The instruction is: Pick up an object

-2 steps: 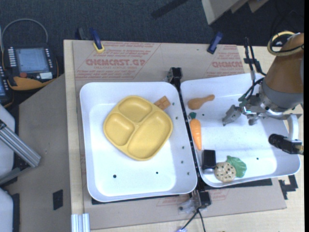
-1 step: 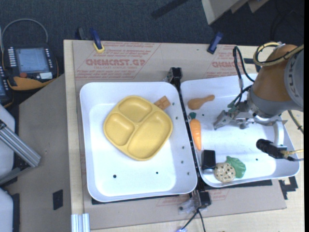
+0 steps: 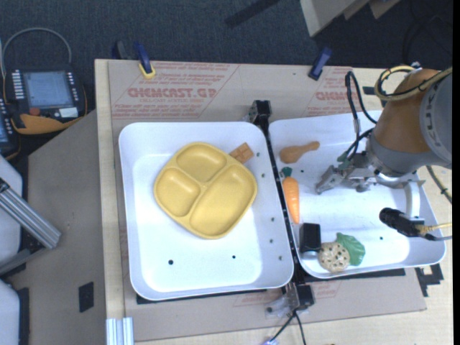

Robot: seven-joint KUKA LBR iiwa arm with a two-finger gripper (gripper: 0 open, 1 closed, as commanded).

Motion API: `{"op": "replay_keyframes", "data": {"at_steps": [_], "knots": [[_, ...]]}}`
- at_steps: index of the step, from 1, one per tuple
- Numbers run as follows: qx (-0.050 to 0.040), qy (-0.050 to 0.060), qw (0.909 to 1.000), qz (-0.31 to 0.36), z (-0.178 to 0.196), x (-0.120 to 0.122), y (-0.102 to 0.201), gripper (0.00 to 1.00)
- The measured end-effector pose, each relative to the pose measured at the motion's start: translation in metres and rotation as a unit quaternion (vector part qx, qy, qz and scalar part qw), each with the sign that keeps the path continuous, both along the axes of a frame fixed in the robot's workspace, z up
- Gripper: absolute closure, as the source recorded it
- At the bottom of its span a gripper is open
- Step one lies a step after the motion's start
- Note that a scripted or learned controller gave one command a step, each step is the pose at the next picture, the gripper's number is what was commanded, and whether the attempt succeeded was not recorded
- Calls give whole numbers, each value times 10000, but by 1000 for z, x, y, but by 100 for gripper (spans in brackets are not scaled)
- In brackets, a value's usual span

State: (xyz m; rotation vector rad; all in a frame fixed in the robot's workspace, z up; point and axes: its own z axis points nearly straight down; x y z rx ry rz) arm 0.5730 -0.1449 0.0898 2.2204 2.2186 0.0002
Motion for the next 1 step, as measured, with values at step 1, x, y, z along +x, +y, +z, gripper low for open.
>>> {"op": "replay_keyframes", "data": {"at_steps": [1], "knots": [[3, -62, 10000, 8, 14, 4, 1, 100]]}}
